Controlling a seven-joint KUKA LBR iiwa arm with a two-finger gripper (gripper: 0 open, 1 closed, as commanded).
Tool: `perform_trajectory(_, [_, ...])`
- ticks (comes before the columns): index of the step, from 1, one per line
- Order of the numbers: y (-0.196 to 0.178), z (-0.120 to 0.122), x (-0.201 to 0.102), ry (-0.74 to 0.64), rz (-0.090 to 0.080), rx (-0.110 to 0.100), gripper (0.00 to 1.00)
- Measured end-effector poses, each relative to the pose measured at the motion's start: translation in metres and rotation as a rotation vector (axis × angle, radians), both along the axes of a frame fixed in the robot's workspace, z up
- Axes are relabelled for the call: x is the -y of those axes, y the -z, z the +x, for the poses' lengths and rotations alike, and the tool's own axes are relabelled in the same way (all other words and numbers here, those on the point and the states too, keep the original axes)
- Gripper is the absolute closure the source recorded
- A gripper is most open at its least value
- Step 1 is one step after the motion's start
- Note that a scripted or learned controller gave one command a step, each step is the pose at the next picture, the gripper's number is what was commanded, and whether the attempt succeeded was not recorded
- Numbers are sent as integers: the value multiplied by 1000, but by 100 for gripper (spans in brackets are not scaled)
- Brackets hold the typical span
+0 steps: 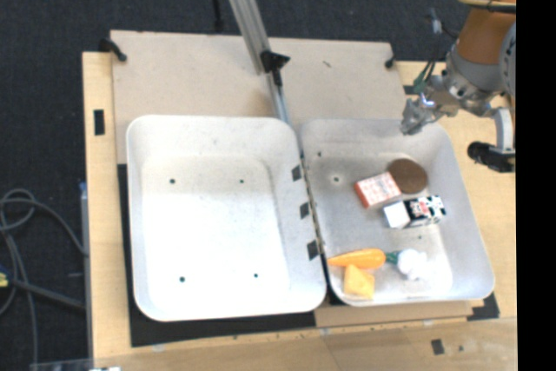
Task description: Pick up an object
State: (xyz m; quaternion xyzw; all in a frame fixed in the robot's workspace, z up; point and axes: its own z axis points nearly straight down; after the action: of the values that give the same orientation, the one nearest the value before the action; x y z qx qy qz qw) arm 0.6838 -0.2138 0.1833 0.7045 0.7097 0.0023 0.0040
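The right bin (347, 143) holds several objects: a brown round disc (407, 175), a red and white box (377, 189), a small black and white carton (414, 211), an orange carrot (357, 258), a yellow wedge (359, 281) and a white ball with a teal tip (411, 261). My gripper (413, 119) hangs over the bin's far right corner, above and behind the brown disc. Nothing shows between its fingers.
The left bin (217, 213) lies beside the right one. A slanted metal post (246, 4) rises behind the bins to a clamp (274, 62). The arm's orange band (483, 22) is at the upper right. Cables (26, 221) lie at the left.
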Motion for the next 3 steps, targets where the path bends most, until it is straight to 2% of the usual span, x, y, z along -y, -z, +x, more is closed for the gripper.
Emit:
perform_trajectory(2, [-117, -3, -4, -1, 0, 0, 100])
perform_trajectory(3, [-100, -20, -51, 2, 1, -10, 100])
